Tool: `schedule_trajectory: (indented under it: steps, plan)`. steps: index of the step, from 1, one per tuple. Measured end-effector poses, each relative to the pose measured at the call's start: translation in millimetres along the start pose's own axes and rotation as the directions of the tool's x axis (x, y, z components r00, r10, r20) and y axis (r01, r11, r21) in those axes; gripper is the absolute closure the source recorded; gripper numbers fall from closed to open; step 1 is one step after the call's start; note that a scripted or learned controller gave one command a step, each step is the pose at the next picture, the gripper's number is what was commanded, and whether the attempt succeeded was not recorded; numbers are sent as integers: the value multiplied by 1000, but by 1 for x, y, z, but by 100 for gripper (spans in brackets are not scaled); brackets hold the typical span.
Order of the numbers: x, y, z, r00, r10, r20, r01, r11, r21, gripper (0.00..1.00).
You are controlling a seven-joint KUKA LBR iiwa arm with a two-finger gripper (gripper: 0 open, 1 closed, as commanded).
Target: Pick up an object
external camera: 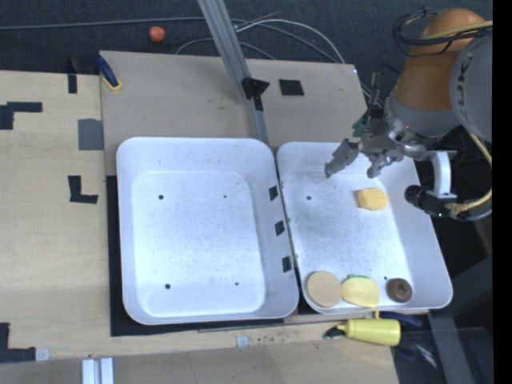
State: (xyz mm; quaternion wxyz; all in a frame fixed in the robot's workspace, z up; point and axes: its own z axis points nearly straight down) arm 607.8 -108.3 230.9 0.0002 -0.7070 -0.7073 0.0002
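My gripper hangs over the far part of the right bin, its two fingers spread open with nothing between them. A small yellow block lies on the bin floor just below and to the right of the fingertips, apart from them. Along the bin's near edge lie a tan round disc, a yellow rounded piece with a green bit behind it, and a small brown round object.
The left bin sits beside the right one. A slanted metal pole rises behind the bins. A yellow-handled tool lies on the bench in front of the right bin. A small orange ball rests far back.
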Motion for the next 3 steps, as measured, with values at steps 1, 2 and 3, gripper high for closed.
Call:
schedule_trajectory:
  steps: [1, 2, 3]
  plan:
    - [18, 36, -55, 1000, -2, 0, 2, 1000, -5, 0]
    - [17, 35, -63, 1000, -1, 0, 1, 1000, 0, 100]
    - [39, 53, -66, 1000, -1, 0, 1, 1000, 0, 100]
